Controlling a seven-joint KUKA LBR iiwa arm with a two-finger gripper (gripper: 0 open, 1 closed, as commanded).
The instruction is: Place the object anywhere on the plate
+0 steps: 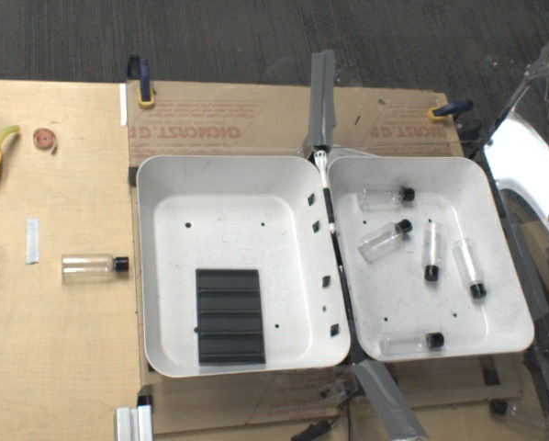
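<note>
Two shallow white plastic bins (155, 246) are looking smooth, slightly glossy. Black ribbed plate (229, 317) is showing matt, grooved plastic. Clear glossy plastic vials with black caps (385, 238) are glinting. Pale wood-grain desk (54, 338) is looking matt; brown cardboard sheet (229, 122) is showing dull.

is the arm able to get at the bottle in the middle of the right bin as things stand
Probably yes. That clear bottle lies flat on the right bin floor, apart from the other bottles, with nothing over it. The bin is open on top and sits on the side the arm reaches in from.
</note>
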